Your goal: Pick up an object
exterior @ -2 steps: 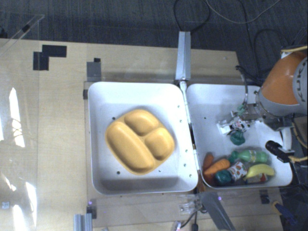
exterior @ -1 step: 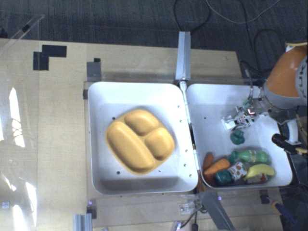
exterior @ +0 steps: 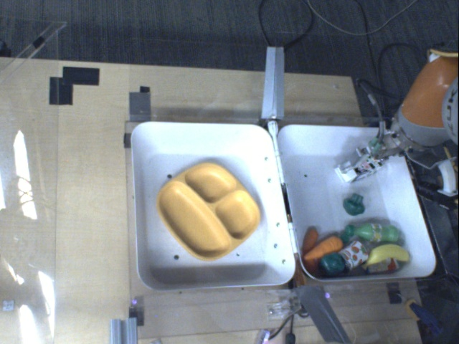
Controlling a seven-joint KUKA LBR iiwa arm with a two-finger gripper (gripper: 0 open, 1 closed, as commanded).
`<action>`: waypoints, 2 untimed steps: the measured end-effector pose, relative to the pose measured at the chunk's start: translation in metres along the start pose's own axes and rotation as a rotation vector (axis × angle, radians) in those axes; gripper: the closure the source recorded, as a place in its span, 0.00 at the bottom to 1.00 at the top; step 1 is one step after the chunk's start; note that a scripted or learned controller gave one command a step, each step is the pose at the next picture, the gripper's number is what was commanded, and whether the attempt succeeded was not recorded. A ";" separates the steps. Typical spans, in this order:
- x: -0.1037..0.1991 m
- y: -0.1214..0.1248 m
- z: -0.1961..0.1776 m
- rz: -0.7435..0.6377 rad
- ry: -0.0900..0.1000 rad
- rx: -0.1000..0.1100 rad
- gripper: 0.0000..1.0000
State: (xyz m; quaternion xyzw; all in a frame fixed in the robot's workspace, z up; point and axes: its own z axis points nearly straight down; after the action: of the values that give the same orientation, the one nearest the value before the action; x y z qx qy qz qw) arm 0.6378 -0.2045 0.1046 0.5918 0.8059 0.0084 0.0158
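One small dark-green toy (exterior: 354,206) alone mid right bin (exterior: 315,156), just below-left of two-finger gripper (exterior: 356,169) at frame's upper right; finger state impossible to tell.

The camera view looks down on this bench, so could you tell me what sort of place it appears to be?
Probably a robotics lab set up for grasping trials. Two white bins sit side by side on a wooden bench, the right one holding toy food, and a gripper hangs above it, with loose cables on carpet behind.
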 end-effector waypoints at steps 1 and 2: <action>-0.003 0.011 -0.001 0.129 0.007 0.014 0.00; 0.005 -0.019 -0.027 0.291 0.008 0.028 0.00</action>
State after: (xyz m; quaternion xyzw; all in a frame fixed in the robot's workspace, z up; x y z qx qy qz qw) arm 0.6177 -0.2054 0.1313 0.7025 0.7116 0.0016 0.0029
